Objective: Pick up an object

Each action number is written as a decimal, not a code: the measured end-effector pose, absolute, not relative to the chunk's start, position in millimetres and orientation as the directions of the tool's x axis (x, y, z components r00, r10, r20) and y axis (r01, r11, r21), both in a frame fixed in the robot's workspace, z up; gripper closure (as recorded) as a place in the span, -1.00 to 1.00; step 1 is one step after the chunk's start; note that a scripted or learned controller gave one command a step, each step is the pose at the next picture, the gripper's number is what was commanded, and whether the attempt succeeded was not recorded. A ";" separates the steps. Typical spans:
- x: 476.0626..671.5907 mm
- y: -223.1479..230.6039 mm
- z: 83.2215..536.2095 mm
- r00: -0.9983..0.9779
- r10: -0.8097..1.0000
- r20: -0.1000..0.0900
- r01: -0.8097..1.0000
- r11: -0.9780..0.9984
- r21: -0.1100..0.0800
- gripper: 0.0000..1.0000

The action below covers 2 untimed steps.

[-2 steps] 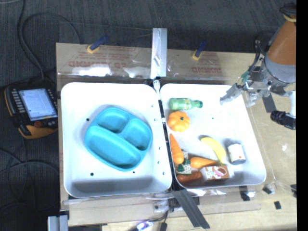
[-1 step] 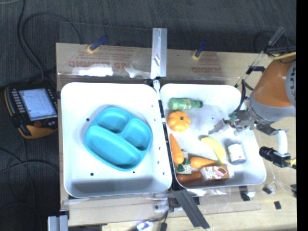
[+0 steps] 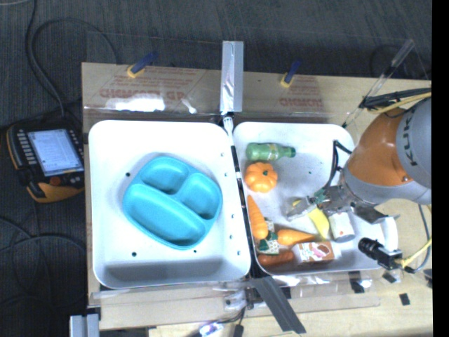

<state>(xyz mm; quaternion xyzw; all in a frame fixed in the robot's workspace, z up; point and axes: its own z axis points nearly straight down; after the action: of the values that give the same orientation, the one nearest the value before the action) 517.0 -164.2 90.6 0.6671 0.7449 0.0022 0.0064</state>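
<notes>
Viewpoint: a camera is looking down at a slant on a wooden bench (image 3: 105, 76) bearing two shallow white bins side by side
Left bin (image 3: 112, 258): it is holding a blue divided tray (image 3: 172, 201) with three compartments, lying slightly tilted near the bin's middle
Right bin (image 3: 309, 133): it is holding a cluster of toy foods, mostly along its left wall and front edge
Green bottle (image 3: 269, 151): it is lying on its side near the back of the right bin
Small orange pumpkin (image 3: 260, 177): it is sitting just in front of the green bottle, close to the divider between the bins
Carrots: one carrot (image 3: 257, 217) is lying along the left wall, and a second carrot (image 3: 295, 236) is lying crosswise near the front
Red-brown carton (image 3: 313, 253): it is lying flat at the front edge, just beside the second carrot
Yellow piece (image 3: 319, 222): it is resting near the bin's middle, right beside the gripper
Arm (image 3: 393, 160): grey with an orange band, it is reaching in from the right over the right bin
Gripper (image 3: 313, 203): it is hanging low over the middle of the right bin, near the yellow piece; whether the jaws are apart or together cannot be told, and nothing is visibly lying between them
Outside the bench: a handheld control pendant (image 3: 45, 156) with a lit screen is lying on the dark carpet to the left
</notes>
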 end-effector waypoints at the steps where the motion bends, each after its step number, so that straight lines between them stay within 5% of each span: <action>1: 570.5 -131.8 169.1 -0.007 1.000 -0.001 1.000 0.007 -0.002 -1.00; 2: 551.7 -186.4 92.4 0.079 0.997 0.000 0.997 -0.079 0.001 -1.00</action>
<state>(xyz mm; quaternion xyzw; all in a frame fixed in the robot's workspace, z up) 551.7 -186.4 92.4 0.7346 0.6785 0.0003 0.0001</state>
